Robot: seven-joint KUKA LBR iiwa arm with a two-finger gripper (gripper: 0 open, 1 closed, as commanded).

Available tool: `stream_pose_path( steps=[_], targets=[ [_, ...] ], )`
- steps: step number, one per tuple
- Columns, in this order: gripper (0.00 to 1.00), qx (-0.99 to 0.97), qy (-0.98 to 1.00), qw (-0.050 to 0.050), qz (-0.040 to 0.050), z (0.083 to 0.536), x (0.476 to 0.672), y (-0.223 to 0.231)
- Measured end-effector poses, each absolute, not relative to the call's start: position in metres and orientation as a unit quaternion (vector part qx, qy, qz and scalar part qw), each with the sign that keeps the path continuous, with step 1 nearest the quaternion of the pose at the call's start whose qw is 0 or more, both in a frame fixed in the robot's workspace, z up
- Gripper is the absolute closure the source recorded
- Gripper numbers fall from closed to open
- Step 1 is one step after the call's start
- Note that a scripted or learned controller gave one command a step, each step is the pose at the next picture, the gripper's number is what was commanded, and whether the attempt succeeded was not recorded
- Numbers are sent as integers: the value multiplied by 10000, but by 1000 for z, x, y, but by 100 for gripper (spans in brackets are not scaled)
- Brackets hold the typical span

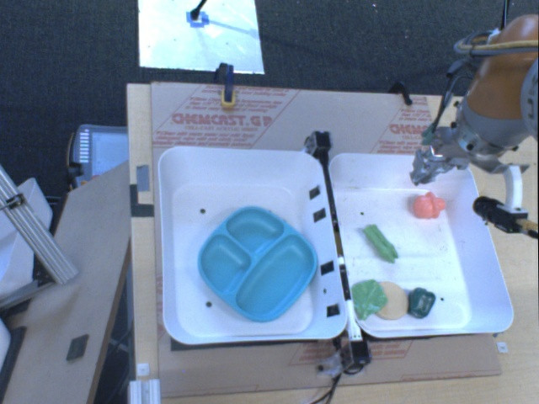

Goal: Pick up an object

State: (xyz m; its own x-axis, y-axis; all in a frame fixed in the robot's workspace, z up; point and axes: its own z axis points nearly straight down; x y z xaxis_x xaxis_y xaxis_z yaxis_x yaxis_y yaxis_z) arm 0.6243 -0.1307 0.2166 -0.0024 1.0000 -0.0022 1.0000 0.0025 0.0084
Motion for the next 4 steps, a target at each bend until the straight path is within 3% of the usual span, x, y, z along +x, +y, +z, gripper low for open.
stream_pose_path(
  steps=[1,4],
  targets=[
    [100,7054,7088,36,24,271,626,-131],
    [100,7037,7105,-3,12,259,621,30]
  ],
)
